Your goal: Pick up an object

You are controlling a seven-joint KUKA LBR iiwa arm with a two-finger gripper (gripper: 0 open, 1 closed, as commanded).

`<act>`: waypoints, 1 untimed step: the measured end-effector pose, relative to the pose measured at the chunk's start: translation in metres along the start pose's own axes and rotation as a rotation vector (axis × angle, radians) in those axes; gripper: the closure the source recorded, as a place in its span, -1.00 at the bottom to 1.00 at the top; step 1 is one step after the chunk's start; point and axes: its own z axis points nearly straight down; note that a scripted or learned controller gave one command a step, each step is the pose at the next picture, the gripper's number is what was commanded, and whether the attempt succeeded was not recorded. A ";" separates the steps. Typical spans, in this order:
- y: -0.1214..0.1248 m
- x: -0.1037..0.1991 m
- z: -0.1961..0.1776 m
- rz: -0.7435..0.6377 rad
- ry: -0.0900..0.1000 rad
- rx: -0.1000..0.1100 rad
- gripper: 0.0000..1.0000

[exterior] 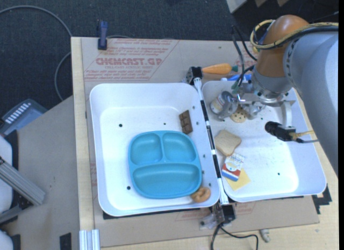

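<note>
Camera view, looking down at a slant: reaching in from the right with the grey arm with an orange band (279,50), wrist bent down, jaws low over the far left corner of the right shallow white plastic bin (269,171), directly above a round speckled tan cookie (237,116) and just beside a pale rounded lump (217,105). Probably lined up this way for a straight drop onto the cookie, the likeliest pick. Cannot tell spread jaws from pressed-together ones here.

Counted in that bin: one cookie, one lump, one slice of tan bread (227,142), one red, white and blue packet (233,169) lying on one yellow square (243,180). Counted in the left shallow white bin (99,101): one blue divided plastic plate (164,163), one brown chocolate piece (185,121) near the inner wall, one small golden ring-shaped pastry (201,194). On the counter (78,136) beyond the bins, one orange carrot-like stick (217,69)
</note>
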 end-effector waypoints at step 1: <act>0.000 -0.002 0.000 -0.002 0.005 0.000 -1.00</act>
